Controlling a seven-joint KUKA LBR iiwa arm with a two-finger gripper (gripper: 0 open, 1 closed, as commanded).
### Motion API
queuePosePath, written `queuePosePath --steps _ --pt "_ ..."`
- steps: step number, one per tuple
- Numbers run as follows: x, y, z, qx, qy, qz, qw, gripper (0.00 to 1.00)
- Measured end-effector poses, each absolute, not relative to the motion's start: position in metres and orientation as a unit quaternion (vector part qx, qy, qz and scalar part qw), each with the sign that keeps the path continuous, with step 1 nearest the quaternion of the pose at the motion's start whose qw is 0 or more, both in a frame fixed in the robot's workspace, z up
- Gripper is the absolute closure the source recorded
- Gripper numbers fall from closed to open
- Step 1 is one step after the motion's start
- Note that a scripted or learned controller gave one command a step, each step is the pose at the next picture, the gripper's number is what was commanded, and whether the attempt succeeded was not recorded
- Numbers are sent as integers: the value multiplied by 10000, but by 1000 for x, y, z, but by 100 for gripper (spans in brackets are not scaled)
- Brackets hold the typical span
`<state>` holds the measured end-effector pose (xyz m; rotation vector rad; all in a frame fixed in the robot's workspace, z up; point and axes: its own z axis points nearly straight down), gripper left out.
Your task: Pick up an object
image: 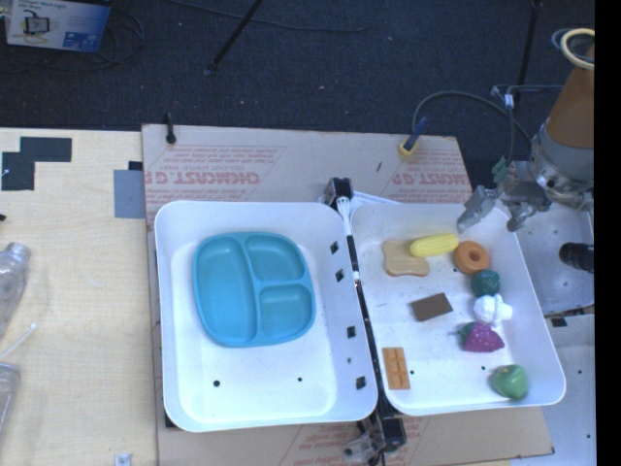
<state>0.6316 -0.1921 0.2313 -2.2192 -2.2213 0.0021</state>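
Claw (497, 212) hangs open, holding nothing, above right bin (543, 396); cardboard (291, 168) printing reads mirrored, illegible.

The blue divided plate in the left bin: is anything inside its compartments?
The blue divided plate lies flat in the left bin. All three of its compartments show bare blue, with nothing in them. What is beneath the plate cannot be seen, since the plate covers that patch of the bin's floor.

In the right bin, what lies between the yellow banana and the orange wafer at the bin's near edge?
In the camera view, the tan bread slice sits just below the banana; beyond it, bare white bin floor runs to the wafer.
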Motion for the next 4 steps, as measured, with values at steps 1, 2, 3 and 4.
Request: queuePosePath --steps 1,2,3,4 --pt "605 -149 100 -7066 -7076 16 31 0" --pt "557 -116 88 -7076 -7066 3 9 0" --pt "557 -116 97 -7096 -7046 5 31 100" --pt "559 -51 186 -7067 -7075 11 17 100"
